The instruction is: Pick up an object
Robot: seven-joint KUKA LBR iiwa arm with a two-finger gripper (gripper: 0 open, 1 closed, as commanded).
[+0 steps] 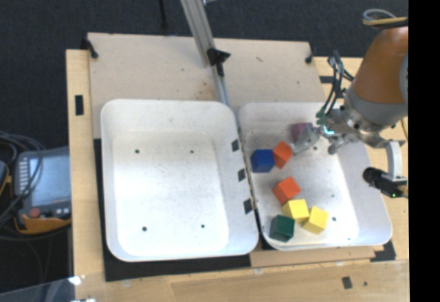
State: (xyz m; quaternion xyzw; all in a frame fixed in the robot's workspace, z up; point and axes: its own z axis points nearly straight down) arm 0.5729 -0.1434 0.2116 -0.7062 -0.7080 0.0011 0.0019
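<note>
Looking down on two white bins side by side, with the right bin point(357, 225) as landmark. Left of it lies the left bin point(172, 177). Inside the right bin: a blue cube point(262, 160) near its left wall, an orange cube point(282, 154) touching it, another orange cube point(287, 190) below, then a green cube point(281, 228) and two yellow cubes point(298, 210) point(315, 219) by its near wall. A blurred purplish block point(300, 131) sits toward its far edge, just beside the gripper point(317, 135); whether its fingers grip anything cannot be told.
</note>
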